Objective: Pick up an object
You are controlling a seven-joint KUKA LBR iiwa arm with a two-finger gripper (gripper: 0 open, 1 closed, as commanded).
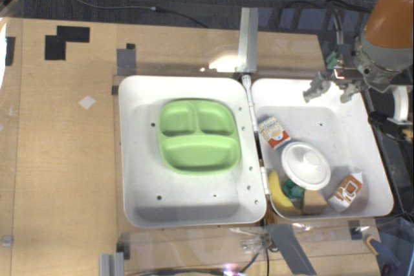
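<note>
Bins, two shallow white ones, sat side by side; the left (pixel 132 158) held a green sectioned plastic tray (pixel 197 136). Right bin's (pixel 362 139) near part held a round white bowl (pixel 307 165). Hand (pixel 331 91) hovered open, empty, far side.

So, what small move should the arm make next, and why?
Probably move the gripper toward the bench's front edge and down, over the small carton. The gripper hangs open above the right bin's bare far end with nothing between its fingers, and that carton lies nearest, apart from the white bowl.
</note>
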